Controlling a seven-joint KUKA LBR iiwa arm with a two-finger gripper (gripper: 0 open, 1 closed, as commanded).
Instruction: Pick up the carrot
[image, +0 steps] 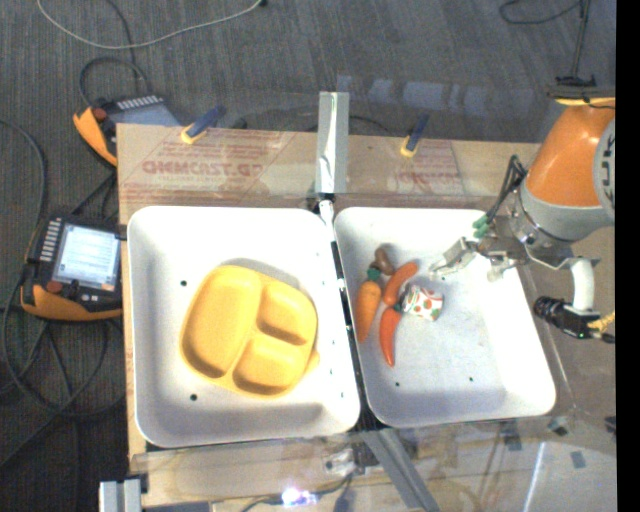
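The hand (470, 255) hovers above the right bin (500, 385), fingers seemingly spread and holding nothing. The smooth, tapered carrot (368, 306) lies near that bin's left wall, beside a glossy red pepper (393, 312).

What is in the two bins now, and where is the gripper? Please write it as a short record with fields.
left bin: yellow divided tray
right bin: carrot, red pepper, small white patterned item, dark item
carrot position: left side of right bin, beside the pepper
gripper: over upper right of right bin, apart from carrot
carrot held: no
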